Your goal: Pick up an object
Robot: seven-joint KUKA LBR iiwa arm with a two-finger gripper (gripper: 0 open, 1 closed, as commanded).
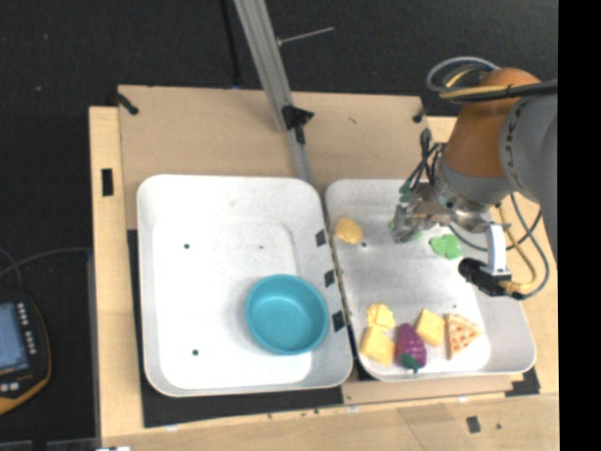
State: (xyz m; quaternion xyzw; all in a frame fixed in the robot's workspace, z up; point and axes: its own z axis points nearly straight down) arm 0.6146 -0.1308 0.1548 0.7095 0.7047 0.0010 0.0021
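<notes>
Hanging low over the upper part of the right bin (488, 346), the pincer (406, 229) is pointing down at the white floor; whether it is apart or together I cannot tell, and nothing is showing in its grip. Just to its right a small green piece (445, 246) is lying on the bin floor, and to its left a pale yellow lump (348, 231) is sitting near the bin's left wall. Along the bin's near edge a group of toy foods is resting: two yellow blocks (378, 332) touching each other, a purple grape cluster (410, 344) beside them, another yellow cube (430, 326) and a pizza slice (460, 333). The left bin (188, 214) is holding a blue bowl (283, 312), upright, toward its near right corner. Both bins are sitting side by side on a tan wooden bench (235, 130), which is standing over a dark floor. A grey metal post (266, 59) is slanting up from the bench's far side, and a handheld control pad (19, 341) is lying at the left edge on the dark floor.
</notes>
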